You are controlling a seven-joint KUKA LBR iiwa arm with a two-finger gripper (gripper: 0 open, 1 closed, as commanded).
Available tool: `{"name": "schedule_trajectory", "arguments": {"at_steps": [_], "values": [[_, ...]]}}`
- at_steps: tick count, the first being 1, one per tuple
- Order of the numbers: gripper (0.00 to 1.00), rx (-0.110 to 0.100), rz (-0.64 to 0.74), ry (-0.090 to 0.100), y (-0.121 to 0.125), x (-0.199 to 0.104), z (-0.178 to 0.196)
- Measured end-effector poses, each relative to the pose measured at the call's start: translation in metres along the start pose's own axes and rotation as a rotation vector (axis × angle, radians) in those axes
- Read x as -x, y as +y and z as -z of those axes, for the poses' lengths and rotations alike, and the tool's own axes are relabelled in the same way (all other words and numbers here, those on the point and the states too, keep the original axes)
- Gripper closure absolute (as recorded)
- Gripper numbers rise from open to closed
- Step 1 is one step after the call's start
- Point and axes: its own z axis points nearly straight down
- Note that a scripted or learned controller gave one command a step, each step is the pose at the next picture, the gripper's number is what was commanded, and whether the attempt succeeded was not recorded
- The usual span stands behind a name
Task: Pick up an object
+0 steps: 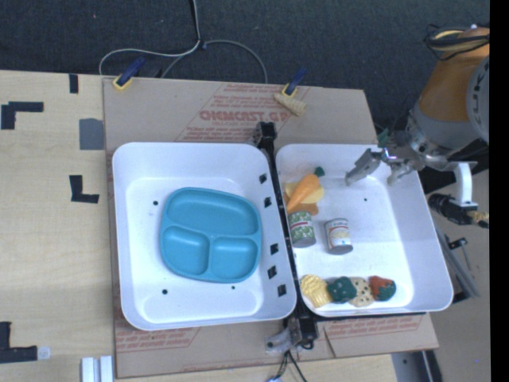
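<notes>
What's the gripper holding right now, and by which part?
Nothing. The gripper hangs over the upper part of the right bin, its fingers spread with nothing between them; the cans and toy foods lie apart from it.

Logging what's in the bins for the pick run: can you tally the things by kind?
Blue divided plate: 1
Small cans: 2
Toy carrot: 1
Toy corn: 1
Other toy foods: 3
Total: 8
</notes>
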Motion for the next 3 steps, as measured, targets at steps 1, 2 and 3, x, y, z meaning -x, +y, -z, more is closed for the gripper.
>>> {"name": "schedule_trajectory", "arguments": {"at_steps": [1, 2, 3], "values": [[0.0, -0.012, 0.0, 0.004, -0.045, -0.041, -0.094], [1.0, -0.001, 0.001, 0.001, -0.041, -0.039, -0.079], [1.0, 0.006, 0.007, 0.003, -0.058, -0.113, -0.007]]}}
